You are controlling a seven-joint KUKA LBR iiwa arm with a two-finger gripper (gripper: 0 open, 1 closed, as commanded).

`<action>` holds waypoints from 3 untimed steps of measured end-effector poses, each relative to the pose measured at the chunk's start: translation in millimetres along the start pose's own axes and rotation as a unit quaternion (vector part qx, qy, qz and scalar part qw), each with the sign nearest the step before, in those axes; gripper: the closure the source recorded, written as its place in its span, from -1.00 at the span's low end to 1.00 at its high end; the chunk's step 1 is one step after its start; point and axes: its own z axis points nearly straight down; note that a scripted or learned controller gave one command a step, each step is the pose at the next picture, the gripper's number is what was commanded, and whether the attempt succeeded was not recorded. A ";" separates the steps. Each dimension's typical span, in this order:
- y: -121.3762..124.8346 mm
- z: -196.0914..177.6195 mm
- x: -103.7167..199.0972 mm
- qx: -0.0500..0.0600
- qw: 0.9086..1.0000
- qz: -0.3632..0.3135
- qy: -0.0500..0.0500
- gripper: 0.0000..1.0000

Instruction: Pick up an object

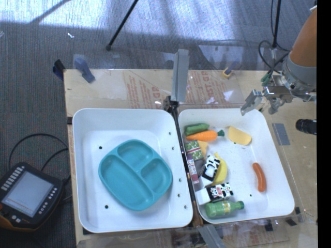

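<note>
We can read no brand; red mirrored letters on the bench (147, 89) stay illegible to us. The gripper (262, 100) hangs at the upper right of the frame, above the far corner of the right bin (282, 187); its fingers stand apart and hold nothing. In this bin we count one carrot (202, 136), one green pepper (197, 128), one yellow wedge (239, 135), one sausage (259, 177), one banana (222, 171), two cow-patterned cartons (220, 191) and one green bottle (223, 208). The left bin (85, 138) carries one teal divided plate (135, 174).
</note>
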 end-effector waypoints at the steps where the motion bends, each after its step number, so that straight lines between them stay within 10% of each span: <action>1: -15.2 33.7 -6.9 0.000 0.998 0.056 0.000 -1.00; 2: -43.7 176.2 -2.1 -0.001 1.000 0.006 0.000 -1.00; 3: 2.8 175.7 11.6 -0.001 1.000 -0.028 0.000 -1.00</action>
